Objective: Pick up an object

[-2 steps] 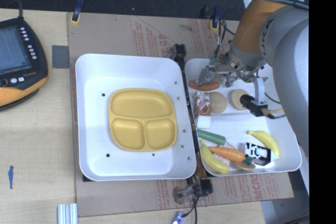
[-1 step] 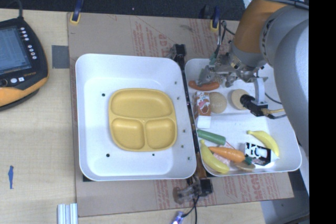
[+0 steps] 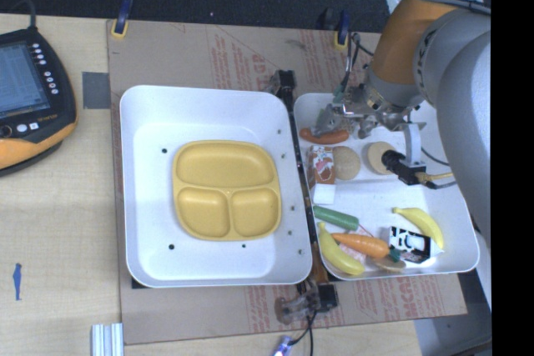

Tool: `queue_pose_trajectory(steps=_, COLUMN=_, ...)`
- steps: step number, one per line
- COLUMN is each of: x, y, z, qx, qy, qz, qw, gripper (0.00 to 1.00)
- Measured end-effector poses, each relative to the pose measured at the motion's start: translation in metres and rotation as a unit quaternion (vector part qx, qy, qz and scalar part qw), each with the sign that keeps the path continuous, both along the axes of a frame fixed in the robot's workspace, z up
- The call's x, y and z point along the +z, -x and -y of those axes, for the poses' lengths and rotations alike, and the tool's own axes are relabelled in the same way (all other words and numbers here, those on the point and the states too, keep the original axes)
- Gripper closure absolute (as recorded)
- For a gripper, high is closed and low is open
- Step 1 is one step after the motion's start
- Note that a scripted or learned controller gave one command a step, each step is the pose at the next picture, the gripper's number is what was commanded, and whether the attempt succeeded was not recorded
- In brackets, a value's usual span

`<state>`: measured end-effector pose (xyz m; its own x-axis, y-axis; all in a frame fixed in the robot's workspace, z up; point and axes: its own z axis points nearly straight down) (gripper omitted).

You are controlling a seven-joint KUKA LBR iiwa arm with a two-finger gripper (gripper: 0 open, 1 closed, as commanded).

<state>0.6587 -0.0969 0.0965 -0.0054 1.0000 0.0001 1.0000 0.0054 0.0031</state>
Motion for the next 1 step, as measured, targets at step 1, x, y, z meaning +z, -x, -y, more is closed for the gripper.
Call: queue_pose_trajectory(steps=1, x=-0.0002, y=0.0004, z=-0.0021, qx=-0.001, qy=0.0005, qz=-0.001, qw=1.0000, gripper=0.00)
